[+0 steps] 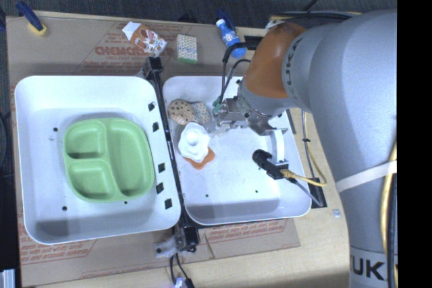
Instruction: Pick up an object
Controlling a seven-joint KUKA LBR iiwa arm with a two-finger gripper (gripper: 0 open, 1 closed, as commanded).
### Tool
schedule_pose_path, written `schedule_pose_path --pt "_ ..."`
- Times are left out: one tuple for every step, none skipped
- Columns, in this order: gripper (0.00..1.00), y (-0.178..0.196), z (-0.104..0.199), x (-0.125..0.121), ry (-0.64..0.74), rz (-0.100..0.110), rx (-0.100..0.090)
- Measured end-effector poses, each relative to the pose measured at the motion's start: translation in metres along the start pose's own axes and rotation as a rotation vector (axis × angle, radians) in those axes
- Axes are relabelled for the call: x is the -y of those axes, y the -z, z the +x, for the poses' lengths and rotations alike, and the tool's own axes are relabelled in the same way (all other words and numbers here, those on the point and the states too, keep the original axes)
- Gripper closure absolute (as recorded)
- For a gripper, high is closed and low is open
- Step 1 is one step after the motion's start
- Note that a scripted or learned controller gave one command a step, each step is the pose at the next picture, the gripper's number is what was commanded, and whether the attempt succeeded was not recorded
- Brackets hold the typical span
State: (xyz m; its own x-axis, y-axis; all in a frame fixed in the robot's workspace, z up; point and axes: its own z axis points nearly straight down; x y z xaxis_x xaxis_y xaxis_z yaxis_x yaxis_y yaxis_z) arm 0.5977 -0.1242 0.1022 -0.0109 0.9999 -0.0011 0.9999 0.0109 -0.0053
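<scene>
My gripper [221,115] hangs low in the right bin [236,202], near its upper left part. Just left of it lies a round tan waffle-patterned piece [179,109] with a pale brown piece [201,110] beside it. Below those sits a white blob on an orange base [195,144]. The gripper is close to the pale brown piece, but the wrist hides where its tips meet the bin.
A green divided plate [106,158] lies in the left bin [40,212]. Beyond the bins on the cardboard are a snack packet [144,39], a small green-patterned box [187,48] and a blue clamp [229,34]. The arm's grey bulk covers the right side.
</scene>
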Motion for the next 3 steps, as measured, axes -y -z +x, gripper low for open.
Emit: schedule_pose_path --pt "1.00 0.120 0.009 0.101 -0.007 -0.004 -0.001" --pt "1.00 0.127 0.004 0.122 -0.005 -0.001 -0.002" --pt "1.00 0.144 -0.023 0.122 -0.007 -0.003 -0.001"
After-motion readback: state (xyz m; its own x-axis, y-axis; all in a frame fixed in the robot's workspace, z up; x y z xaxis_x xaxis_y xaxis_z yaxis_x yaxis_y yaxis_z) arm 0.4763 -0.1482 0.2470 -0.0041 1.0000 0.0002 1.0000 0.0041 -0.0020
